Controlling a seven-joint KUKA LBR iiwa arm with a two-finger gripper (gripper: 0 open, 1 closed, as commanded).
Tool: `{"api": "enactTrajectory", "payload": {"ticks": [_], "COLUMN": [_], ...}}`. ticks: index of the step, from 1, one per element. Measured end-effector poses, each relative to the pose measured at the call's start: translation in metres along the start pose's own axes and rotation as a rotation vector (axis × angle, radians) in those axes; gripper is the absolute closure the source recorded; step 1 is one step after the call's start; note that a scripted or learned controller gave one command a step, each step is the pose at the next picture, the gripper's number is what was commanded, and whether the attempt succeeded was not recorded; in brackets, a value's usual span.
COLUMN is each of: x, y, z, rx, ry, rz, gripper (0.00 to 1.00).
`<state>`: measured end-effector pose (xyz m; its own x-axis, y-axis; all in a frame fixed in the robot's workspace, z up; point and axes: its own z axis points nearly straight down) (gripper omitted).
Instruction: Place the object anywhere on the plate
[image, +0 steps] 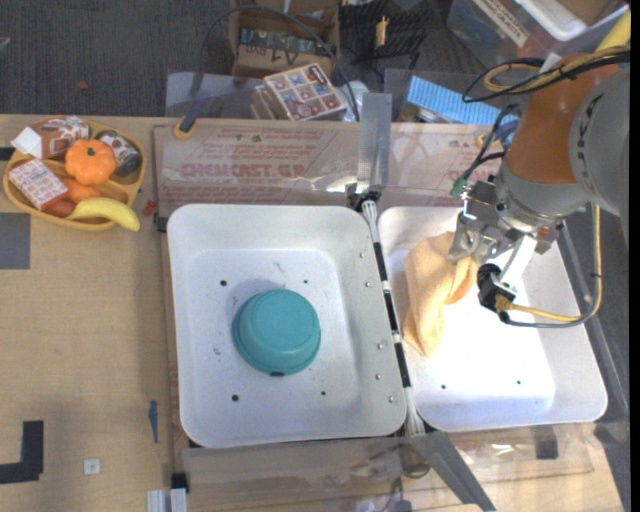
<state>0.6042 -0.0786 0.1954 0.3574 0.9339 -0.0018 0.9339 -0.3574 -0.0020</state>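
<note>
Two white bins side by side. L bin (190, 240) holds one teal plate (277, 331), upside down. R bin (560, 400) holds one orange cloth (428, 295), its top corner pinched between fingers of the one gripper (470, 248).

— What's under my tool (470, 250)?
— Soft orange cloth (432, 292), matt, creased and folded.
— The bins?
— Smooth white plastic, the right bin (520, 385) faintly glossy, the left bin (200, 390) scuffed with dark flecks.
— Plate (277, 331)?
— Teal, smooth plastic look, dull sheen.
— My desk (80, 330)?
— Pale wood, matt grain.
— My arm (570, 130)?
— Grey and orange, satin shell.
</note>
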Motion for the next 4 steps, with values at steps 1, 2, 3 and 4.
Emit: {"api": "enactTrajectory", "payload": {"ticks": [1, 2, 3, 4], "x": [0.000, 0.035, 0.078, 0.121], "y": [0.001, -0.031, -0.061, -0.078], "z": [-0.028, -0.020, -0.014, -0.013], "rx": [-0.001, 0.001, -0.001, -0.002], "ry": [0.001, 0.001, 0.001, 0.001], "rz": [-0.001, -0.399, -0.797, -1.195], "gripper": [1.00, 1.00, 1.00, 1.00]}}
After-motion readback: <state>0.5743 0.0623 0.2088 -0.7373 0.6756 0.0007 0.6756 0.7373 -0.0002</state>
